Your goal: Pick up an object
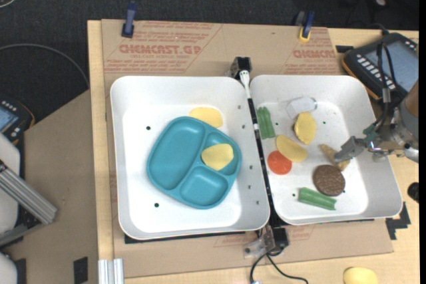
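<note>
Brown round cookie (329, 179) lies in the right bin (383, 199), just beside the end effector (343, 151), whose state I cannot tell. Approach step, I judge; next it must descend and close.

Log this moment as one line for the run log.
stage: approach | gripper: low in right bin, beside brown disc | held: nothing seen | left bin: teal tray

Brown round disc (329, 179) lies flat in right bin (373, 203), beside green stick (316, 198).
</note>
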`<state>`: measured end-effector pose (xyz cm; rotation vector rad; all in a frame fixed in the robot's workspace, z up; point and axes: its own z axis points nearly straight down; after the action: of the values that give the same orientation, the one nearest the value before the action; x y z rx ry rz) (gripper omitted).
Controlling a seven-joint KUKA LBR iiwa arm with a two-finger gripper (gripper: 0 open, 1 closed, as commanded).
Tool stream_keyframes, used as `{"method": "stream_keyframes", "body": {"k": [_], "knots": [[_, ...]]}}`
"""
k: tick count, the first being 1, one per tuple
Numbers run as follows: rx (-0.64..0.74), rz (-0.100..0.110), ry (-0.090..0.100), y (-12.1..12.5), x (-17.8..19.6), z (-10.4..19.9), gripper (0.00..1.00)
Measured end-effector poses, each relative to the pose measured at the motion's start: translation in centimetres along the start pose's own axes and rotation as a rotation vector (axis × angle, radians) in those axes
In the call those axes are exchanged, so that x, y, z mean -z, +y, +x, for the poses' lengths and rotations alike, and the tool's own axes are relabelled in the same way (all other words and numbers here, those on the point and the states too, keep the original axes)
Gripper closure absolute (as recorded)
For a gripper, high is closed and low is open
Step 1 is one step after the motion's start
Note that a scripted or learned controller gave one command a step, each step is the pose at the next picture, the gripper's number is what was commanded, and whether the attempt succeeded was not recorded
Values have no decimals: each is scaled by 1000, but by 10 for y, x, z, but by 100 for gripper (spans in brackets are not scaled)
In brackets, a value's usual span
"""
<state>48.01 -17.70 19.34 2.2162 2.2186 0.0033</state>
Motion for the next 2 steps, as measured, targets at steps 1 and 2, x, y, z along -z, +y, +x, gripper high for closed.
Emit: {"method": "stream_keyframes", "body": {"k": [1,2], "knots": [[1,-5,-2,1,106,0,0],[-3,11,5,-2,-37,-8,0]]}}
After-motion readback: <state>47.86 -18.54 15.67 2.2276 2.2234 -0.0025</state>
